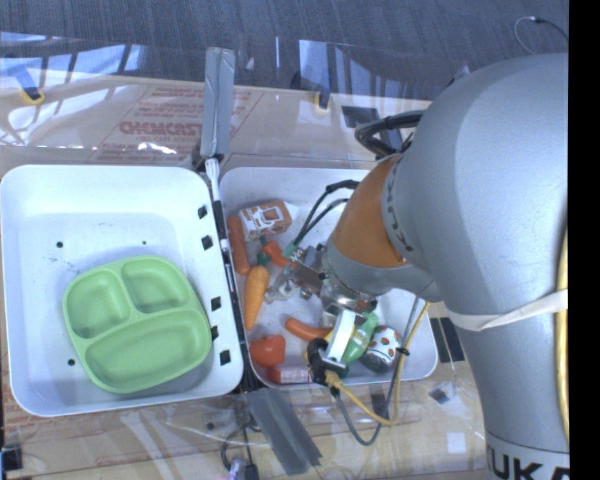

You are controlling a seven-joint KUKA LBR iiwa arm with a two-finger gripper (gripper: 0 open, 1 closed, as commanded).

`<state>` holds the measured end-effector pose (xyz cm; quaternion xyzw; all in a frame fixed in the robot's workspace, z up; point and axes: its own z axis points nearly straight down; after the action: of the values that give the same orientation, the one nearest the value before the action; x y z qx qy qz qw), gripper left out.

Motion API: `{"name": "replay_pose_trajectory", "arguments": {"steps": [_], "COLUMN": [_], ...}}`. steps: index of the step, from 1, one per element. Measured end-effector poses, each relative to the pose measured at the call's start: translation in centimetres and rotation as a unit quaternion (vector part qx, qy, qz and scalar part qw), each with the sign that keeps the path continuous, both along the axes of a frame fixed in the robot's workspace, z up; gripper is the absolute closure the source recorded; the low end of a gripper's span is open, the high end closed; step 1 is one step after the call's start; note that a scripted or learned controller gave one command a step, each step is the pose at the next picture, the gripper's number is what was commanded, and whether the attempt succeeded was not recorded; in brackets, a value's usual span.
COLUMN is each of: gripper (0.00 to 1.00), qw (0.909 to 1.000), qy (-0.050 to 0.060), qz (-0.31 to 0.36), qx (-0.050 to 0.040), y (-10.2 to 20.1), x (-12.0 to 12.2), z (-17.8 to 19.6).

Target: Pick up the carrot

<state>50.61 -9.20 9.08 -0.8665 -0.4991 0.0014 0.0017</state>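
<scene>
The carrot (pixel 255 296), an orange tapered toy, lies along the left wall of the right bin (pixel 420 363), pointing toward the front. My gripper (pixel 296 271) hangs low in this bin just right of the carrot's upper end, close beside it. Cables and the grey wrist with its orange band cover the gripper's tip. Nothing shows as held.
Around the carrot lie a brown sausage (pixel 238 243), a bread-coloured packet (pixel 265 216), a small orange-red stick (pixel 305 328), a red piece (pixel 268 350) and a green bottle (pixel 354 336). The left bin (pixel 40 208) holds a green divided plate (pixel 135 323). The arm covers the bin's right half.
</scene>
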Motion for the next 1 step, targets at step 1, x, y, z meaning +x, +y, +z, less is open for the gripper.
{"name": "replay_pose_trajectory", "arguments": {"steps": [1], "gripper": [0.00], "qw": [0.9995], "qy": [0.000], "qz": [0.032], "qx": [0.0006], "y": [-5.07], "x": [6.29], "z": [0.00]}}
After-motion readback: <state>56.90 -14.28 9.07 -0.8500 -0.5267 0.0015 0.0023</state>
